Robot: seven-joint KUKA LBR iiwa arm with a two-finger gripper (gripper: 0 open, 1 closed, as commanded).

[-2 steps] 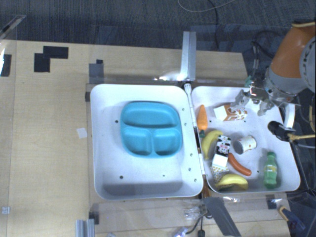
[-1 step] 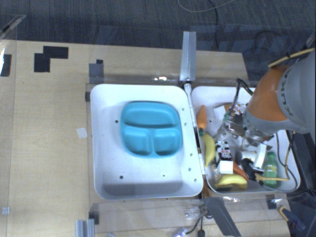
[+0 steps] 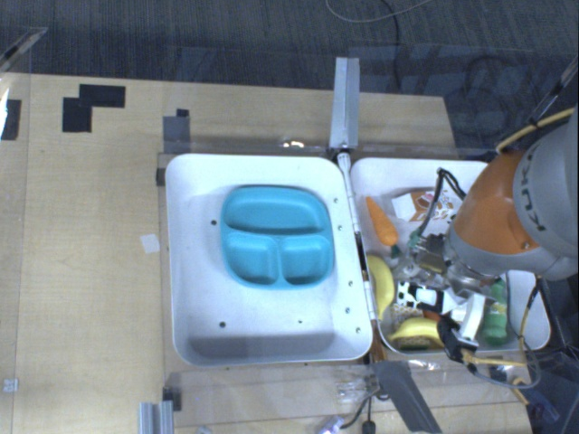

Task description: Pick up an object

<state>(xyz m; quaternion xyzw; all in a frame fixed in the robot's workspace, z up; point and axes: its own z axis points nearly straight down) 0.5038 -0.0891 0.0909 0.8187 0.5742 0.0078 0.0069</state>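
The jaws are lowered into the right white bin above a yellow banana; their state cannot be told.

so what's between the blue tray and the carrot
In the camera view, bare white floor of the left bin, then the rims where both bins meet, lie between the blue tray and the carrot.

Two bins are sitting side by side on the bench. A divided tray is lying centrally in the left bin. In the right bin, a carrot is lying near the left wall, with two bananas lying toward the near-left corner.
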